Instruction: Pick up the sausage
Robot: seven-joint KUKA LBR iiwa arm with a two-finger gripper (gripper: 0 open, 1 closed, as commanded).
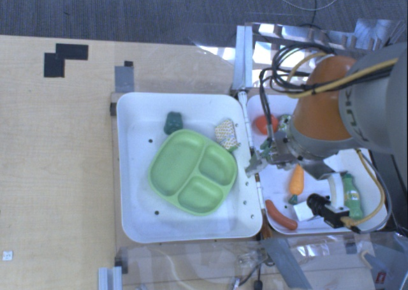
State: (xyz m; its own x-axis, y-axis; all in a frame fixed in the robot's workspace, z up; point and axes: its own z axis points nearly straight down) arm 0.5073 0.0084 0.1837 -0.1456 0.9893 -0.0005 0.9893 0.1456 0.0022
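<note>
Nothing done yet, by my judgement — the sausage (281, 215) lay untouched near the front edge of the right bin (273, 188), just beside its left wall. My end effector (260, 158) hung over the divider btwn bins, up-left of the sausage; whether it was open or closed I couldn't tell. Left to do: move over, descend, grasp, lift. Nearby clutter — a carrot (296, 180), a green bottle (350, 196), a red item (264, 123). The left bin (137, 222) held a green plate (193, 172).

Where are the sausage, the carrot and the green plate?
sausage (281, 215): camera view, middle of its length.
carrot (296, 180): camera view, its orange body.
green plate (171, 169): camera view, bare floor of its largest compartment.
</note>
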